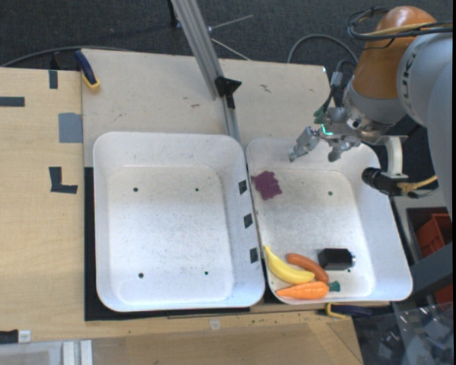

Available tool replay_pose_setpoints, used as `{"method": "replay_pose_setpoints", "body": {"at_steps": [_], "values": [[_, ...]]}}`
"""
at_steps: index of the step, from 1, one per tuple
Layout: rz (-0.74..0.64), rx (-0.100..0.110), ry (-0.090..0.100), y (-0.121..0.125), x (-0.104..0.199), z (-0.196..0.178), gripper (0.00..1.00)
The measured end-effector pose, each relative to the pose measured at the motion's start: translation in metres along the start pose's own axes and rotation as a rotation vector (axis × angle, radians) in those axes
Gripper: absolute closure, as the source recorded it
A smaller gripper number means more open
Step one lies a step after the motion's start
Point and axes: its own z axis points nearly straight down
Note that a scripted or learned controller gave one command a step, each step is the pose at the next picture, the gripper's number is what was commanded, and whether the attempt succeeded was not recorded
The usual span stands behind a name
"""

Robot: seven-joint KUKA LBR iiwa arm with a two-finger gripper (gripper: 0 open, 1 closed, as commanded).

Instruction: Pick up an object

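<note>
My gripper hangs over the far edge of the right bin, fingers spread apart with nothing between them. A purple lump lies in that bin's far left part, to the lower left of the gripper. Along the bin's near edge lie a yellow banana, an orange carrot, a smaller orange-red carrot and a black block.
The left bin sits beside the right one, with a raised divider between them. A slanted metal post rises behind the bins. A yellow-and-blue clamp lies at the bench's far left.
</note>
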Motion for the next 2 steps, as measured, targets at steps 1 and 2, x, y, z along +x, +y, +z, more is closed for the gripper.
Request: {"method": "replay_pose_setpoints", "body": {"at_steps": [1, 2], "values": [[-0.001, -0.005, -0.001, 0.001, 0.0, -0.003, 0.0], [-0.001, 0.0, -0.001, -0.004, 0.01, 0.052, 0.0]]}}
